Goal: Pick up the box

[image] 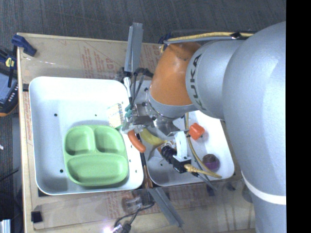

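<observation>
The box [116,114] is small and pale with yellowish print. It sits at the right side of the left bin [48,96], just above the upper right corner of a green divided plate [95,155]. My gripper [130,119] is low over the wall between the two bins, right against the box's right side. The wrist and its cables hide the contact between them. The grey arm with its orange band [172,79] covers most of the right bin [228,152].
In the right bin lie an orange carrot-like piece [136,141] at the left wall, a yellow banana-like piece [150,139], a red-orange object [196,131] and a dark purple object [210,161]. The green plate fills the left bin's lower half.
</observation>
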